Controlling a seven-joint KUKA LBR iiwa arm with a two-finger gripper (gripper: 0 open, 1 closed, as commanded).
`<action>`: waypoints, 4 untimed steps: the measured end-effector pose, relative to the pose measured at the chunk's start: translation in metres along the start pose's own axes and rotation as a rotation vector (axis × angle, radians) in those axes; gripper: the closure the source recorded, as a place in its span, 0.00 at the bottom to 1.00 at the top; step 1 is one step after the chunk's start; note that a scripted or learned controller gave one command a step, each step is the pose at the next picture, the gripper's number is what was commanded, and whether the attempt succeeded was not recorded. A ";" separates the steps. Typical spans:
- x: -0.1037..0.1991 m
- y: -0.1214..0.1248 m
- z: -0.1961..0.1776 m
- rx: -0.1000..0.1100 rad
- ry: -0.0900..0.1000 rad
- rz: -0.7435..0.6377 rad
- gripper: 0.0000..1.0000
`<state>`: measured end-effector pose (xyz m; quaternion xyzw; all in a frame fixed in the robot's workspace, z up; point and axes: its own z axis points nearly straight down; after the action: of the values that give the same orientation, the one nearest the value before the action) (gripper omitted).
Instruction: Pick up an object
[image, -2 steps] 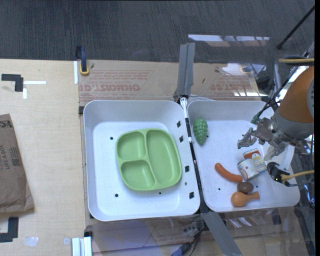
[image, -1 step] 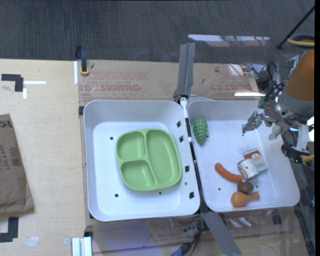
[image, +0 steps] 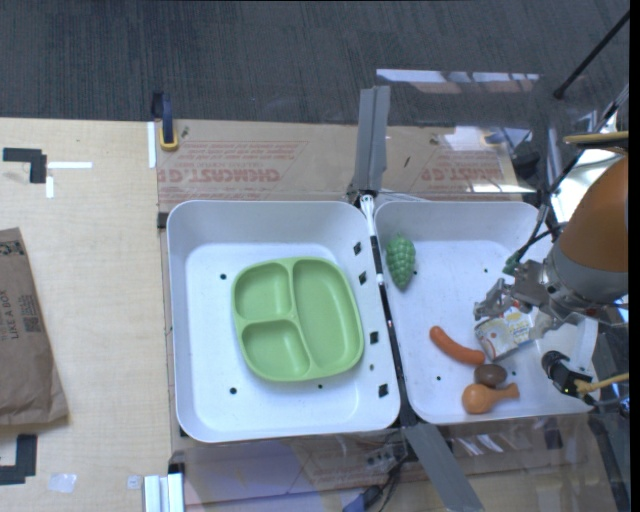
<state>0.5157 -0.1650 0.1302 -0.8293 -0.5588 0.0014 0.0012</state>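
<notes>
My gripper (image: 500, 316) hangs low over the right side of the right bin (image: 450, 228), under the grey wrist and its orange band. A small white and yellow item (image: 508, 334) lies right at the gripper's tip, and whether it is gripped I cannot tell. An orange carrot-like piece (image: 456, 346) lies just left of the gripper. Close in front of the gripper sit a brown round object (image: 490, 375) and an orange pear-shaped object (image: 486, 397). A green bunch of grapes (image: 401, 260) rests by the bin's left wall.
The left bin (image: 190, 300) holds a green divided plate (image: 297, 318). A brown paper bag (image: 22, 330) lies on the bench at far left. Cables and a black fitting (image: 560, 370) crowd the right bin's right edge.
</notes>
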 end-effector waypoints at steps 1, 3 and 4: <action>0.029 -0.020 0.001 -0.001 0.001 -0.291 0.00; 0.057 -0.041 0.040 0.000 0.000 -0.281 0.00; 0.057 -0.037 0.026 -0.010 0.002 -0.277 1.00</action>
<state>0.5027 -0.0978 0.1044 -0.7443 -0.6679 -0.0022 -0.0021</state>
